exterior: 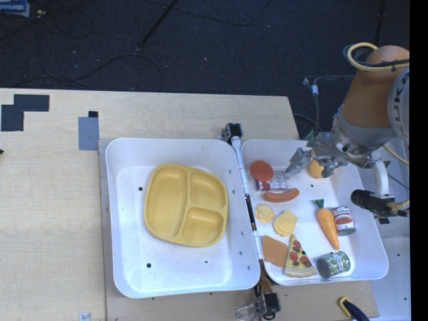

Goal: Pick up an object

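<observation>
Hovering over the right-hand bin (378,263) on the bench (53,199), I am at the approach step of a pick, nothing lifted yet by my reckoning. Nearest the camera lie a green-labelled can (334,264) on its side, a pizza slice (297,258) and a flat orange cracker (273,250). Behind them sit a carrot (327,226) with a small red-labelled can (343,219) just beside it, and two pale ridged chips (265,212) (285,223). Farther back come a sausage (281,194), lying lengthwise, a small pink packet (279,181) and a round red piece (262,170). My jaws (301,160) hang at the bin's far end, just above and right of that packet, with a small yellow object (315,168) close against my wrist; whether they are released or clenched I cannot tell from this angle, and nothing shows between them. The likeliest target, I judge, is the packet or the sausage below it: small, low and crowded by neighbours, so the next move calls for a straight descent and a clean close. The left bin (124,179) carries a yellow divided tray (186,204).
</observation>
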`<state>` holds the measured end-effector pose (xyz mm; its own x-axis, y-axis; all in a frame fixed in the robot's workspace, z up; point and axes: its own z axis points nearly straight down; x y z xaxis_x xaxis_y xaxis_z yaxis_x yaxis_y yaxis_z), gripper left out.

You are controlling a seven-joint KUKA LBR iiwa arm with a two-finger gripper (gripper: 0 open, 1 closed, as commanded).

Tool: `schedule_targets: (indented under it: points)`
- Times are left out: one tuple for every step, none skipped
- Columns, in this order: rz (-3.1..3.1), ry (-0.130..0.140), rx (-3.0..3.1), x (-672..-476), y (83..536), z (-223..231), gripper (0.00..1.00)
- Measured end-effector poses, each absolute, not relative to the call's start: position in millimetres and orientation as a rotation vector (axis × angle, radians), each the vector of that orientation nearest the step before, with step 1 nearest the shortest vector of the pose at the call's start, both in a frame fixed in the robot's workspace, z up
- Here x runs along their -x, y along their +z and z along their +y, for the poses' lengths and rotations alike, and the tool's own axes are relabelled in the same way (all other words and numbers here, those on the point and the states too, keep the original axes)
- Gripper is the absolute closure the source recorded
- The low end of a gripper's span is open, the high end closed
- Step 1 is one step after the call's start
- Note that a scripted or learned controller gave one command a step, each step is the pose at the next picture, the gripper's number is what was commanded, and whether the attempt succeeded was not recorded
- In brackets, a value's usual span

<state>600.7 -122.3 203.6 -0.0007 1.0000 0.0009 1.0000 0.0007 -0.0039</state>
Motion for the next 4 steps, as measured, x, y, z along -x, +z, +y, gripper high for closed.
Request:
schedule_targets:
  points:
    - [-2.220,0.000,2.221,-585.6,89,-107,0.00]
    - [-2.221,0.002,2.219,-641.8,88,-81,0.00]
    - [-2.220,0.002,2.217,-642.2,98,-81,1.00]
    - [-2.219,0.003,2.220,-588.4,187,-62,1.00]
